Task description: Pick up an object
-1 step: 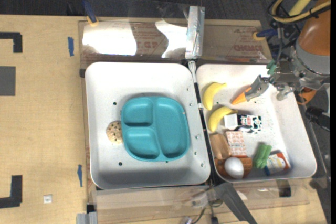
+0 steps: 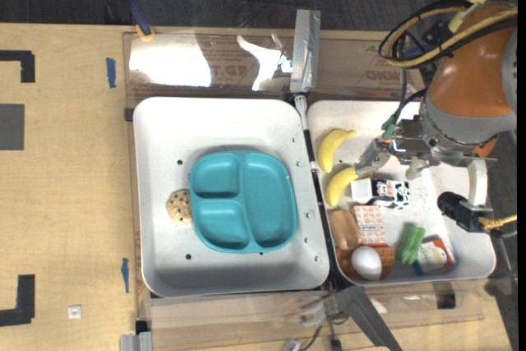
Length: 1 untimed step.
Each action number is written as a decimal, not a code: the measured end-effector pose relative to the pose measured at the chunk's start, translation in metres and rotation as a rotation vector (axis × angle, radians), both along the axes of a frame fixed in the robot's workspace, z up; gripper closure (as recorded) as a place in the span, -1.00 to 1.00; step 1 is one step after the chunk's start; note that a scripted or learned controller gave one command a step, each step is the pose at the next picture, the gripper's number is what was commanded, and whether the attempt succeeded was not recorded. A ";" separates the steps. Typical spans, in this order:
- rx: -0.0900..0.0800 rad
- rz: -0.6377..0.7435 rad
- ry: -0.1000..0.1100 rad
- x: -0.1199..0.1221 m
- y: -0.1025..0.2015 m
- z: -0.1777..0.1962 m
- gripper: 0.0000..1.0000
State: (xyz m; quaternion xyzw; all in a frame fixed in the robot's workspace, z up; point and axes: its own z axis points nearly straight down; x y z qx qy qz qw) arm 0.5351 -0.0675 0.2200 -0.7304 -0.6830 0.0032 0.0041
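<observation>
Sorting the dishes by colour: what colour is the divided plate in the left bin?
Teal, plain with no pattern: the divided plate in the camera view.

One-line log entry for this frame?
hand: over right bin, above milk carton | bananas beside | left bin: teal tray, cookie

Place: we're looking at a robotics lab test bench, not a home or a kitchen.
Bench: a plywood top (image 2: 66, 201) is lying under black tape marks (image 2: 20, 66) and blue tape strips (image 2: 110, 71).
Bins: two shallow white bins, left (image 2: 156, 259) and right (image 2: 477, 259), are sitting side by side, fenced by a clear plastic sheet (image 2: 205, 53).
Arm: a grey and orange robot arm (image 2: 468, 86) is reaching in, trailing black and yellow cables (image 2: 411, 37).
Props: a toy banana (image 2: 333, 148), a cookie (image 2: 179, 206) and a teal divided plate (image 2: 244, 200) are standing in as test items.
</observation>
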 end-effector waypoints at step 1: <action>0.000 0.202 -0.006 0.085 -0.005 -0.040 -1.00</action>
